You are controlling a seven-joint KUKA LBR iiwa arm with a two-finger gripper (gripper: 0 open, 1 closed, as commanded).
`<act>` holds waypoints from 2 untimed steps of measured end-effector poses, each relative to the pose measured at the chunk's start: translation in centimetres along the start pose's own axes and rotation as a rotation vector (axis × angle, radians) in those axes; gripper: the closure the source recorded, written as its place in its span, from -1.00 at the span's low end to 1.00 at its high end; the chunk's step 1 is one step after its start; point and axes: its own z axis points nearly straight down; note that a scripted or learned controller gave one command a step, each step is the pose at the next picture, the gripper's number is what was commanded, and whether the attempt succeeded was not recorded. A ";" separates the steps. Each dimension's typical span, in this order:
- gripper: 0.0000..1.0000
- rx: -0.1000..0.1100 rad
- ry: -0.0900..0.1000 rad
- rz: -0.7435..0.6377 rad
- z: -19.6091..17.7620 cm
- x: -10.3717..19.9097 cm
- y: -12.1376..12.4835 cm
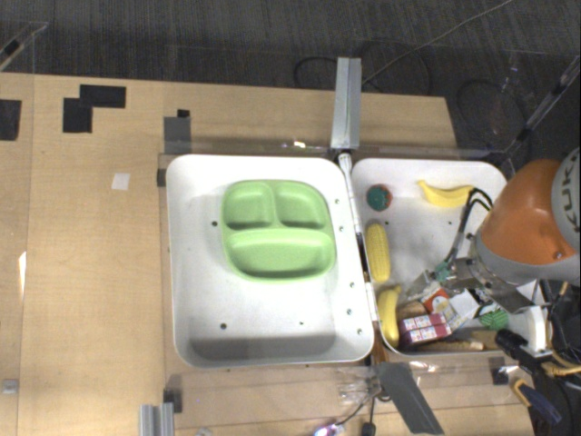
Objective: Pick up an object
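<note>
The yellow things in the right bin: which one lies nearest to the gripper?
The yellow piece at the bin's lower left, beside the dark box, lies nearest the gripper. The corn cob lies further up the left wall, and the banana is near the top edge.

Evenly and brightly lit from overhead, diffuse. Soft grey shadow pooled along the near inner wall of the left bin [263, 348], well to the left of the gripper [454, 291]. Mild glare on the white floor of the right bin [413, 216], just beyond the gripper. Highlight on the orange band [531, 221]. Moderate resolution, slight softness throughout; clutter around the gripper hard to resolve. Dark carpet [227, 16] at top underexposed.
</note>
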 end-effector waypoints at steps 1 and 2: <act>-1.00 -0.011 -0.001 -0.199 -0.1 -1.4 0.2; 1.00 -0.012 0.002 -0.200 -1.0 -1.2 0.4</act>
